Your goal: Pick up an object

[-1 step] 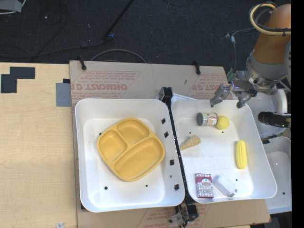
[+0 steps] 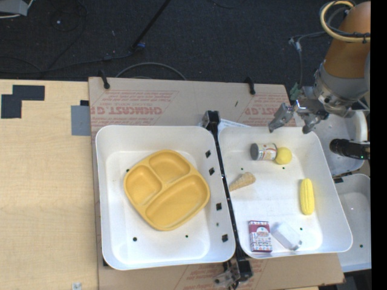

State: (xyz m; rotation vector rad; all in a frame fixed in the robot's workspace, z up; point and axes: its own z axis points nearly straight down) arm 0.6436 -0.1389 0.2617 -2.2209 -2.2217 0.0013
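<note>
My gripper [image 2: 294, 118] hangs over the far edge of the right bin [image 2: 338, 222], its two fingers spread open with nothing between them. Below it in that bin lie a small grey-capped bottle [image 2: 263, 151] touching a yellow ball [image 2: 283, 156]. A tan wedge-shaped piece [image 2: 242, 181] lies near the bin's left wall. A yellow corn cob [image 2: 307, 196] rests toward the right side. At the front sit a red and white box [image 2: 260, 235] and a pale grey oblong object [image 2: 285, 235].
The left bin [image 2: 115, 234] holds a yellow divided plate [image 2: 167, 189]. A black divider bar [image 2: 219, 186] runs between the two bins. Cardboard [image 2: 181, 101] lies under them, and a wooden tabletop [image 2: 42, 186] spreads to the left.
</note>
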